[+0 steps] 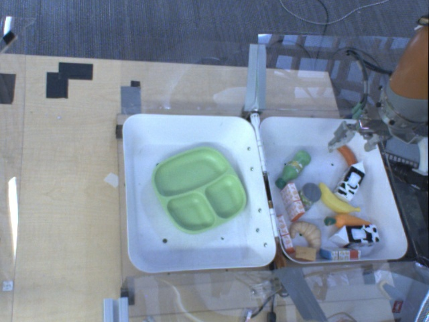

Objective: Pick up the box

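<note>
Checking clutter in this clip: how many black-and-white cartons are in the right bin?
2. One black-and-white carton lies tilted near the bin's right wall, below the claw. The other carton lies in the near right corner beside the carrot. More could be hidden in the pile.

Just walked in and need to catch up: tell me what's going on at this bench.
A grey robot arm reaches in from the right, its gripper hanging over the far end of the right bin, holding nothing. That bin is crowded with toy food: a green bottle, a banana, a carrot, a croissant and two black-and-white cartons. The left bin holds a green divided plate. Nothing has been picked up yet.
</note>
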{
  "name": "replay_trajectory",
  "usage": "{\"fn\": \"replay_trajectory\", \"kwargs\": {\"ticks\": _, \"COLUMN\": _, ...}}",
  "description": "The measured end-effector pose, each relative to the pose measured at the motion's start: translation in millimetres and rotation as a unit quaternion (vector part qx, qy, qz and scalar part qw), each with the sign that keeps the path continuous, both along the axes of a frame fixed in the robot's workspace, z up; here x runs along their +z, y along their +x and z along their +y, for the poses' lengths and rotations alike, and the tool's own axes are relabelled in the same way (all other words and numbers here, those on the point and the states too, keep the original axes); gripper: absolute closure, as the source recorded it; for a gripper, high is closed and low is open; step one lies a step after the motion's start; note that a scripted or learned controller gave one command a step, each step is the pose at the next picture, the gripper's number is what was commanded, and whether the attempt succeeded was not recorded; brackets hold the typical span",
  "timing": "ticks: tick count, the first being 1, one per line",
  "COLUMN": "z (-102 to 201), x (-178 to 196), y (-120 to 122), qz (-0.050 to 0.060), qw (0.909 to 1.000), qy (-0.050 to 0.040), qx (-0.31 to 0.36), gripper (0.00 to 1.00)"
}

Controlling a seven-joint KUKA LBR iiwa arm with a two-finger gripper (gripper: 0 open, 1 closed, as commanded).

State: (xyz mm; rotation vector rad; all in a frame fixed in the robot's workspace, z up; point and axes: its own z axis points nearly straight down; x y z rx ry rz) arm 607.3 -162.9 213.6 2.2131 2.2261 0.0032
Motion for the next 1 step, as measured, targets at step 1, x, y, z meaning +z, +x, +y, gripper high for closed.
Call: {"fn": "replay_trajectory", "kwargs": {"ticks": 1, "z": 75.4, "x": -93.8, "y": -22.9, "qz": -0.001, "qw": 1.0000, "qy": 0.0002, "qx": 0.008, "gripper": 0.00}}
